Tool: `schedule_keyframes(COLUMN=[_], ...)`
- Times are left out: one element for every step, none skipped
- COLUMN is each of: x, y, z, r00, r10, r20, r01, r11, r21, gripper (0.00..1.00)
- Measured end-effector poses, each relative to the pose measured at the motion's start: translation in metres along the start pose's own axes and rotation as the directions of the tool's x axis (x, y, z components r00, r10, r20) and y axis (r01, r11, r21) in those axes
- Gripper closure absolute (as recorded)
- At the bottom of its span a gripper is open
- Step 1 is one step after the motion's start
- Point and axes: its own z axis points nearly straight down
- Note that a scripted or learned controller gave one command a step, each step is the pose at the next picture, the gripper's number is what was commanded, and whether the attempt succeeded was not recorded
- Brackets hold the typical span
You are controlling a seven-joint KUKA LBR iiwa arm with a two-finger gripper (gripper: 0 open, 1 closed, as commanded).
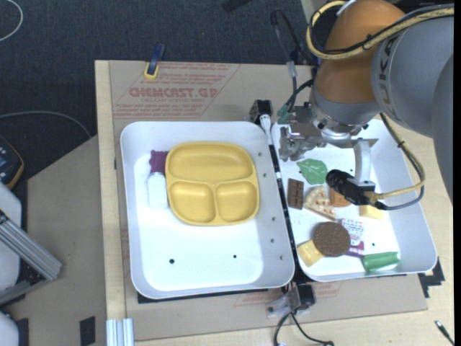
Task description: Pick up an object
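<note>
Arm [410, 56]: grey with an orange band [360, 34]; enters from 3 o'clock and overhangs the 12 o'clock half of the right bin.
Left bin [202, 262]: white and shallow; its 3 o'clock wall lies against the right bin.
Right bin [416, 231]: white and shallow; holds the small loose objects, all in its 6 o'clock half.
Tray [212, 182]: yellow, three compartments; lies flat in the 12 o'clock half of the left bin.
Gripper [294, 144]: low over the 11 o'clock corner of the right bin, close to the shared wall. Whether it is apart or together: cannot tell. No object is seen clamped in it.
Cookie [331, 239]: brown disc at 6 o'clock in the right bin; overlaps a yellow wedge [310, 252] at its 8 o'clock.
Pizza slice [321, 202]: between the cookie and the leaf, partly under robot hardware.
Leaf [313, 170]: green; nearest object to the gripper, just at its 5 o'clock.
Green stick [379, 261]: at the 5 o'clock rim of the right bin, well apart from the gripper.
Bottle [156, 187]: white with a purple cap; touching the tray at its 9 o'clock side.
Chocolate [295, 192]: brown bar by the shared wall, at 6 o'clock of the gripper.
Obstruction: the wrist covers the bin's 12 o'clock half; the shared wall crowds the chocolate.
</note>
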Motion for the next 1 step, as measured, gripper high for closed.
schedule_keyframes(x=[-0.0009], y=[-0.0161], z=[0.0052], r00=[1.000], r10=[0.003], r20=[-0.001], r01=[-0.003], r11=[1.000], r21=[0.004], gripper=[1.00])
